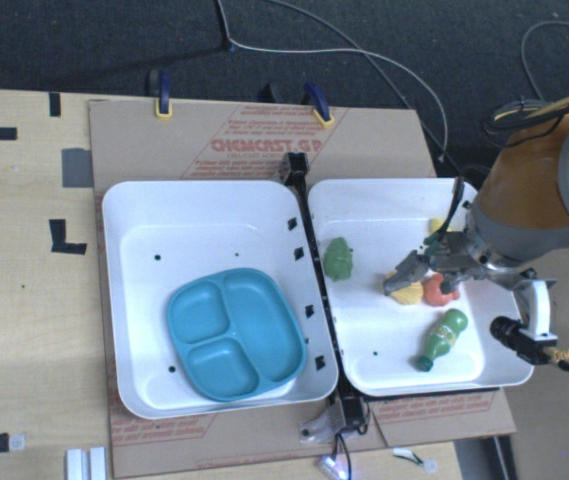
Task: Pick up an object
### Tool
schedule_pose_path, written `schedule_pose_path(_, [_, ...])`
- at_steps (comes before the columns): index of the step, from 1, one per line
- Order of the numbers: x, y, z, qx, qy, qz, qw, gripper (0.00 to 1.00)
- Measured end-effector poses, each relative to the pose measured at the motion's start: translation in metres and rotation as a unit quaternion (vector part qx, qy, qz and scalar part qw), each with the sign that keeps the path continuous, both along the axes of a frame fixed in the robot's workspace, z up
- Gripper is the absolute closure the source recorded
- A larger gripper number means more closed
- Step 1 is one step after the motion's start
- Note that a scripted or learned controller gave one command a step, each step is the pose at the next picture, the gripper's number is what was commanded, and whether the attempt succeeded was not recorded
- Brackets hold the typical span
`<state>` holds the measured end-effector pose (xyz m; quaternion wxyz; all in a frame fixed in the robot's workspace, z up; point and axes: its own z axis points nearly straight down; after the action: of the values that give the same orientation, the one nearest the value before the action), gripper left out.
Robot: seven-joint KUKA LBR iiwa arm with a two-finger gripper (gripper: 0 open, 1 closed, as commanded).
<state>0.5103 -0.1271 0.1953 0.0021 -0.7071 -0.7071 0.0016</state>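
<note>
camera view: looking down at a slant on two white bins, with the arm (529,183) reaching in from the right over the right bin (364,368).
gripper (411,276): hanging low in the right bin, fingers pointing left; whether they are released or clenched is not readable from here, so i am leaving it as cannot tell.
nearest things: an orange-red piece (436,290) and a bit of yellow (405,295) are lying right at the gripper's tip, touching or just under it; i cannot tell which, and nothing is showing plainly between the fingers.
green bottle (441,337): lying on its side, tilted, just below the gripper toward the bin's near wall.
green lump (338,258): sitting near the divider between the bins, to the left of the gripper and apart from it.
blue plate (234,333): resting in the left bin (124,218), well apart from the gripper.
handling, as a judgement: these are looking like small toy pieces, probably light and stiff, smooth enough to be slipping from a poor pinch.
where to take hold: the bottle is likely best pinched across its body at mid-length; the small pieces across their widest part.
</note>
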Motion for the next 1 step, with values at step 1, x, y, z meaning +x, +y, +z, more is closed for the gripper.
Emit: schedule_pose_path(1, [0.0012,0.0000,0.0020,-0.0003,-0.002,0.000,1.0000,0.00])
